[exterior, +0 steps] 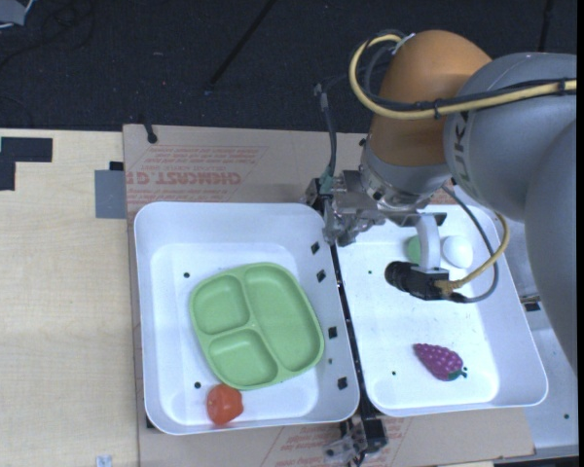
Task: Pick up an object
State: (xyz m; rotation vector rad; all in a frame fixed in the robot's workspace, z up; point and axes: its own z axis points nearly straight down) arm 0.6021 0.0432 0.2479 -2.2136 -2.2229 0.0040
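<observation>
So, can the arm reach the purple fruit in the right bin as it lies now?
Probably yes. The purple fruit lies alone on the bare floor of the right bin, nothing over or against it, and the arm hangs above that same bin.

Grey arm (511,134) outstretched, gripper (344,224) downward
</observation>
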